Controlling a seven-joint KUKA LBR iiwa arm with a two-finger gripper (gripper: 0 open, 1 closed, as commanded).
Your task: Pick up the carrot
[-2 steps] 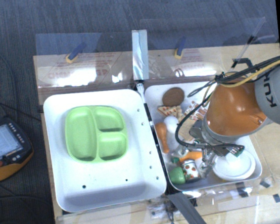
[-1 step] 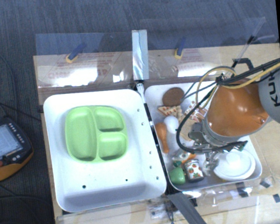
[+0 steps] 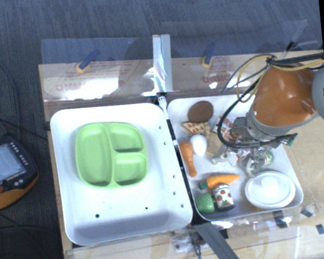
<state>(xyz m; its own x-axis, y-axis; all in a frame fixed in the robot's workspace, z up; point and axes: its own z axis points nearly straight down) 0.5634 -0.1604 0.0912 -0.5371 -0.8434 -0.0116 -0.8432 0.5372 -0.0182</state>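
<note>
The arm [image 3: 280,99] reaches in from the right over the right bin [image 3: 296,169]; left of it the left bin [image 3: 91,220] holds a green divided plate [image 3: 111,154]; whether the gripper [image 3: 233,154] grips anything cannot be told; the carrot [image 3: 222,179] lies just below it at lower centre-right.
</note>
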